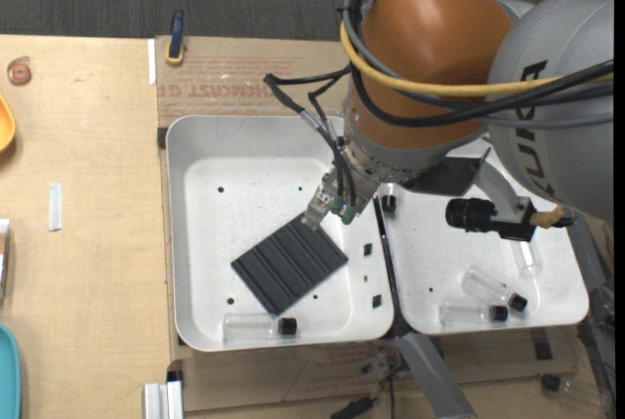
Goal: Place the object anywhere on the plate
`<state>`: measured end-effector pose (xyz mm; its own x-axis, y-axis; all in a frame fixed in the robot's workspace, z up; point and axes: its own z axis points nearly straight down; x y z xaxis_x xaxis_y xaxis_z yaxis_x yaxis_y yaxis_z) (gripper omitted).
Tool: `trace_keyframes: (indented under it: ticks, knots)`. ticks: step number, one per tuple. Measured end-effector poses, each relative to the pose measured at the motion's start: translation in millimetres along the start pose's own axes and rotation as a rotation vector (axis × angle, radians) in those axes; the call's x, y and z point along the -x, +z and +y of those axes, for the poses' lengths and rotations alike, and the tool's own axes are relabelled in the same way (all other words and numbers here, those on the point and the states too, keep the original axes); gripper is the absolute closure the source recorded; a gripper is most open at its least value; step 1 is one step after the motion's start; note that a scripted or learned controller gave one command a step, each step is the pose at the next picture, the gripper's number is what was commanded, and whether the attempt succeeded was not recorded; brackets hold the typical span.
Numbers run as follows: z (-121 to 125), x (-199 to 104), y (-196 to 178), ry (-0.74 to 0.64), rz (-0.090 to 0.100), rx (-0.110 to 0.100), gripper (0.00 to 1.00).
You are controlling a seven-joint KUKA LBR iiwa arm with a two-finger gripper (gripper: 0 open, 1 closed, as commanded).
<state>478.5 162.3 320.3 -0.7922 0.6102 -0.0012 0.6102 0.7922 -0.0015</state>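
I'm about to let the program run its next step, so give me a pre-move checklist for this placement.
1. Plate located: ok. The dark ribbed plate lies flat and askew in the left bin.
2. Plate surface free: ok. Nothing lies on its ribs.
3. Gripper over the plate: not ok. The gripper is at the plate's upper right corner, not over its middle.
4. Object held: cannot tell. The wrist hides what is under it.
5. Clutter near the drop spot: not ok. A capped clear tube lies close to the plate's lower corner.
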Motion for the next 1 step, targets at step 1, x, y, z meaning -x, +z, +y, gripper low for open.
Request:
trace_keyframes:
  ticks: [1]
  knots:
    - [25.6,-20.8,114.6,-0.199,0.002,-0.001,1.00]
